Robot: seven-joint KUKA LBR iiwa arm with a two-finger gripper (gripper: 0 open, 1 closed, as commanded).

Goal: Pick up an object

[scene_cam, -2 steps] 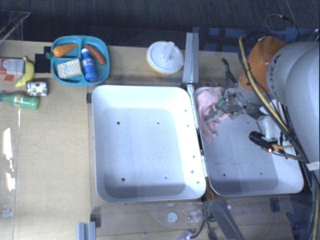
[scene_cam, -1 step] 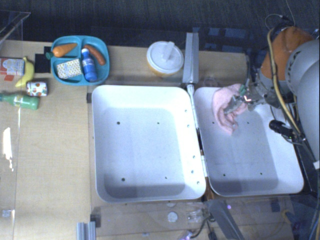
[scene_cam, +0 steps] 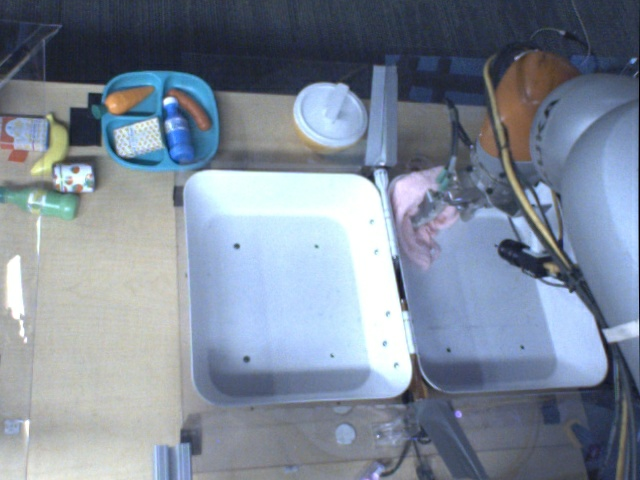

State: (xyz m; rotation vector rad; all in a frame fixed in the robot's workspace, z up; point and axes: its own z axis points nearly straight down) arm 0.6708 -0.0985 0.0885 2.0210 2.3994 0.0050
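A crumpled pink cloth (scene_cam: pixel 415 216) lies at the far left corner of the right bin (scene_cam: pixel 500 308), against the divider between the bins. My gripper (scene_cam: pixel 447 196) is down at the cloth's right edge, its fingers touching or buried in the fabric. The grey arm with its orange band (scene_cam: pixel 530 88) reaches in from the right and covers the bin's far right part. The view does not let me see the gap between the fingers, nor any cloth between them.
The left bin (scene_cam: pixel 290 278) stands beside the right one. Behind the bins are a white lidded cup (scene_cam: pixel 330 116) and a blue tray (scene_cam: pixel 160 120) with toy food. A banana, a small can and a green bottle lie at the far left. Black cables hang over the right bin.
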